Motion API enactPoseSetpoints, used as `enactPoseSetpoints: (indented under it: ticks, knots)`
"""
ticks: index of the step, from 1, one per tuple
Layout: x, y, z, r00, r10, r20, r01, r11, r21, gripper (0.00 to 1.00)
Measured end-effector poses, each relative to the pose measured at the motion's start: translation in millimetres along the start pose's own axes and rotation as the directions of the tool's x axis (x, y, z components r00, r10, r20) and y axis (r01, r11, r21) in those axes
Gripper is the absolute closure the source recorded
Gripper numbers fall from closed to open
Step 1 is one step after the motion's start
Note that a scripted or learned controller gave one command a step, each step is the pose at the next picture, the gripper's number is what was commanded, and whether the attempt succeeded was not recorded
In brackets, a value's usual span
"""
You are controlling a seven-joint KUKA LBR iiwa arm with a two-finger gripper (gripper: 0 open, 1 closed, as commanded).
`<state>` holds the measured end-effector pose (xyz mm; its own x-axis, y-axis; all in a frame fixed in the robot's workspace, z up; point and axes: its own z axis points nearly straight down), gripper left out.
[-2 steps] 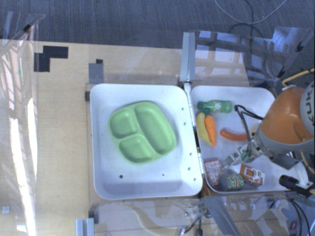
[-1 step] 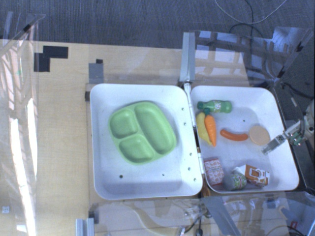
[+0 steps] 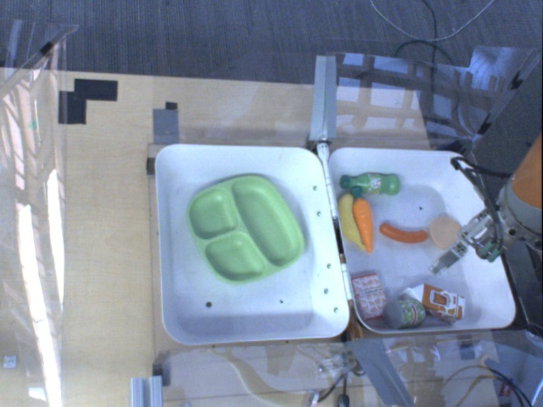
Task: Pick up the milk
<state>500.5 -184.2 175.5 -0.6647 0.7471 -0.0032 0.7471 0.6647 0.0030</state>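
A small orange and white carton (image 3: 442,302), which I take for the milk, lies on its side in the near right corner of the right bin (image 3: 501,312). My gripper (image 3: 456,249) hovers at the bin's right side, a little beyond the carton and apart from it, close to a tan round piece (image 3: 443,229). Nothing shows in the gripper's grasp.
The right bin also holds a green bottle (image 3: 371,183), a banana (image 3: 346,219), a carrot (image 3: 363,223), a red sausage (image 3: 404,234), a pink box (image 3: 368,294) and a grey-green can (image 3: 405,313) touching the carton. In the left bin (image 3: 170,312) lies a green divided plate (image 3: 246,227).
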Motion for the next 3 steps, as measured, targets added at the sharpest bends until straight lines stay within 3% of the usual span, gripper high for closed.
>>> enactPoseSetpoints:
  ticks: [1,2,3]
  knots:
    - [46,27,82,1.000,-0.012,0.001,0.012,1.000,-0.001,0.00]
    - [-10,-23,4,0.999,-0.039,0.004,0.039,0.999,-0.001,0.00]
    - [12,6,58,1.000,-0.018,0.023,0.018,1.000,-0.015,0.00]
